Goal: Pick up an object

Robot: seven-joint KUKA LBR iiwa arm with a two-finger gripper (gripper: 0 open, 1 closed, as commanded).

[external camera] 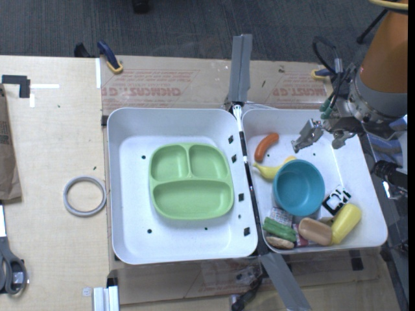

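Observation:
The right bin (369, 193) holds several objects: an orange carrot-like piece (266, 146), a yellow banana (268, 170), a blue bowl (299, 186), a yellow oblong piece (345, 220), a brown roll (316, 231), a green piece (279, 228) and a black-and-white item (334, 201). My gripper (322, 138) hangs over the far part of this bin, above and right of the blue bowl. It is open, with nothing between its fingers. The carrot-like piece lies to its left.
The left bin (123, 173) holds a green divided plate (192, 181). On the bench to the left lie a grey tape ring (85, 195), scissors (11, 274) and a brown bag (8, 154). A grey divider post (240, 67) stands behind the bins.

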